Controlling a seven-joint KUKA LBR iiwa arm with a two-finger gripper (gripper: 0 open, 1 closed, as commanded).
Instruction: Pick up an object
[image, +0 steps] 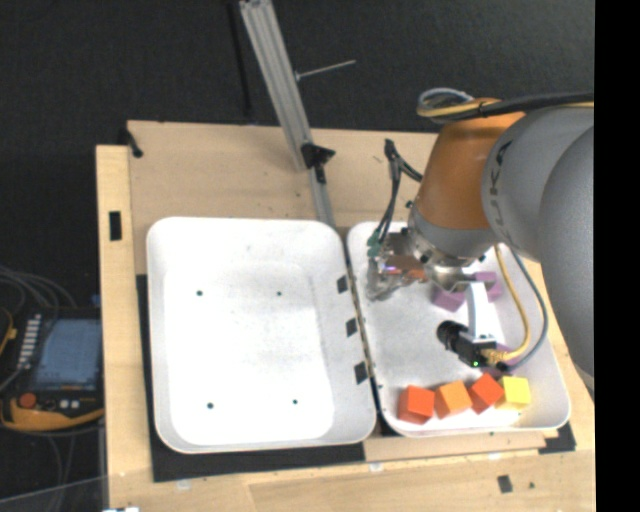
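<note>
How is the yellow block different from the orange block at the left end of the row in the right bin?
The yellow block is yellow and looks smaller; the leftmost orange block is deep orange-red and looks larger. The yellow one sits at the row's right end, the other at its left. Both lie along the right bin's near edge.

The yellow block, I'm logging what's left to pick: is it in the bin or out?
In. The yellow block lies inside the right bin, at its near edge beside the orange blocks.

The grey arm (540, 170), reaching in from the right, points its pincer (385, 280) steeply downward.
</note>
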